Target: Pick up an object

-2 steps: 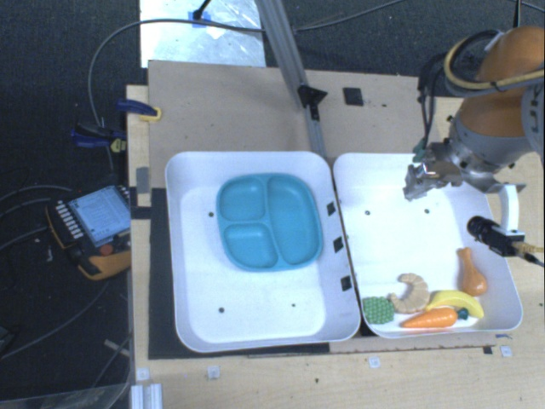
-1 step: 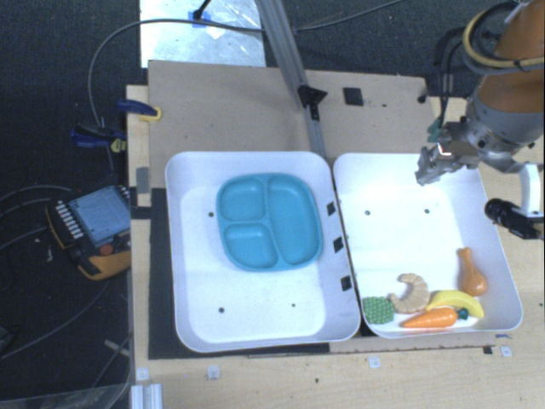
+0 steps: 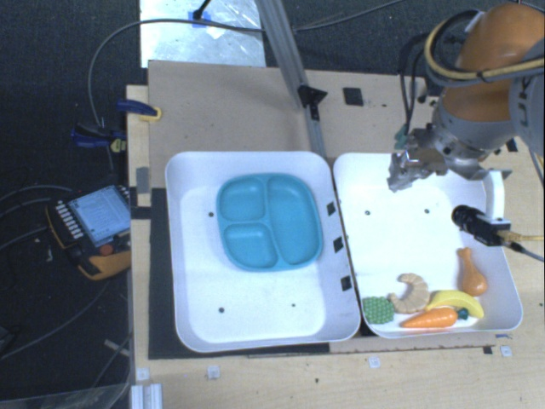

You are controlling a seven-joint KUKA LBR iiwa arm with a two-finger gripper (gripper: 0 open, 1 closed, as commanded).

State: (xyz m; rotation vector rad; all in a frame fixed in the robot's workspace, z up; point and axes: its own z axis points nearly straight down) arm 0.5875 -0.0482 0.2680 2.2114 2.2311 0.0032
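the gripper (image 3: 404,175) hangs over the far end of the right bin (image 3: 375,228); i cannot tell how it is set. the toy food is at the near end: carrot (image 3: 430,318), banana (image 3: 456,301), croissant (image 3: 413,290), broccoli (image 3: 378,308), drumstick (image 3: 470,273). a blue plate (image 3: 268,221) lies in the left bin (image 3: 192,305).

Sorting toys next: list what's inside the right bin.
Right bin holds a croissant, banana, carrot, drumstick and green piece. The gripper hides a patch.
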